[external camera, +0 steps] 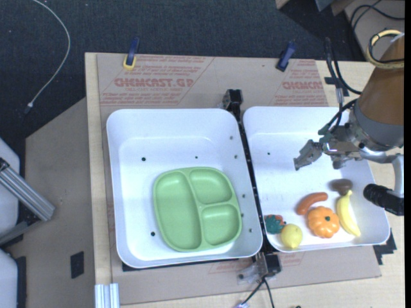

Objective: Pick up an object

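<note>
Lemon, pumpkin, banana low in right bin | claw hovers above, spread wide, holding nothing | pick not yet made

Grey arm with orange band above wrist; black cables beside the band; dark grey metal gripper.

Materials and finishes at the bench.
Smooth plastic is being shown in white bins and matt green tray; printed cardboard beneath.
</note>
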